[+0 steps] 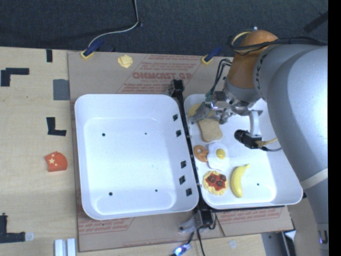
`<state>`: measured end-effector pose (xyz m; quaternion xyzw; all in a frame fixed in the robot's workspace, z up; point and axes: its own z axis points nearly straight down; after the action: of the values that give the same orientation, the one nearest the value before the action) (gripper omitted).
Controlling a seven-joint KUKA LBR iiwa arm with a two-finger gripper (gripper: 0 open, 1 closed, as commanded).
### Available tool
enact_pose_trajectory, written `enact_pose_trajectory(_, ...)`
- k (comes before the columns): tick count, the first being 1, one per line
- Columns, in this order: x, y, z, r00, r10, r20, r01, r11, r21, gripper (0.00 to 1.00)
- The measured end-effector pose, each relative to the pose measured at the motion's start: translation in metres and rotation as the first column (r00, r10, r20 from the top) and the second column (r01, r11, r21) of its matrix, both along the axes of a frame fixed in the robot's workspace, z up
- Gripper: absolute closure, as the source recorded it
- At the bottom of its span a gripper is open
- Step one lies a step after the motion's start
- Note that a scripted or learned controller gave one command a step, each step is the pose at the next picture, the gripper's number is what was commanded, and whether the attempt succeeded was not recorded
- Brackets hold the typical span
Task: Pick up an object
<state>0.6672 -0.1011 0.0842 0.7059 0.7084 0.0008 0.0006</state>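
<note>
Left bin (128, 159): bare floor, nothing to aim for there. Right bin (266, 193) holds your candidates. Pretzel-like ring (201, 153) sits near dividing wall, bread slice (210, 130) just above it. Fried egg (218, 154) beside ring, small pizza (214, 182) below, banana (238, 180) right of pizza. Gripper (216, 108) hovers over bin's top end, near bread; cannot tell its state, wrist hardware blocks tips. Your likeliest target looks like bread: centre over slice, descend straight, keep off wall and ring.
</note>
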Motion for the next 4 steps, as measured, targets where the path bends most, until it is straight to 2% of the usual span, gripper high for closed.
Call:
enact_pose_trajectory(1, -0.056, -0.018, 0.001, 1.000, -0.005, -0.004, 0.005, 1.000, -0.002, 0.00)
enact_pose_trajectory(2, 0.003, -0.001, 0.000, 1.000, 0.000, 0.001, 0.000, 1.000, 0.000, 0.00)
enact_pose_trajectory(3, -0.056, -0.010, 0.001, 1.000, -0.004, -0.004, 0.004, 1.000, -0.001, 0.00)
enact_pose_trajectory(4, 0.003, -0.006, 0.000, 1.000, 0.000, 0.001, 0.000, 1.000, -0.001, 0.00)
